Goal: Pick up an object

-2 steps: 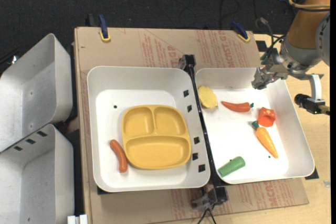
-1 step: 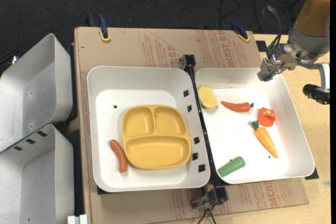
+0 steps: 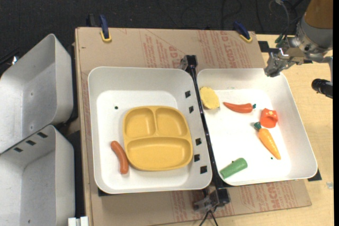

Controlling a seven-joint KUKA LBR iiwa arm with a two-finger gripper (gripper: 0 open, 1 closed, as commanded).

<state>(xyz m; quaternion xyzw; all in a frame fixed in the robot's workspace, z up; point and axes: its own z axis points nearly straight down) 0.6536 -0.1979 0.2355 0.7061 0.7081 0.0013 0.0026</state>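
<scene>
The right bin (image 3: 296,129) holds a pale yellow piece (image 3: 210,98), a red chili pepper (image 3: 239,107), a small red-orange pepper (image 3: 269,117), an orange carrot (image 3: 268,142) and a green cucumber (image 3: 233,167). In the left bin (image 3: 106,92) lies a yellow divided plate (image 3: 157,138) with a reddish sausage (image 3: 120,156) beside its left edge. My gripper (image 3: 275,68) hangs over the right bin's far right corner, above and away from all the objects. Nothing shows between its fingers.
Two grey-white tubs (image 3: 32,124) stand off the bench at the left. A black divider with clips (image 3: 198,129) runs between the bins. Brown cardboard (image 3: 159,45) lies under both bins, held by blue-yellow clamps (image 3: 105,28) at the back.
</scene>
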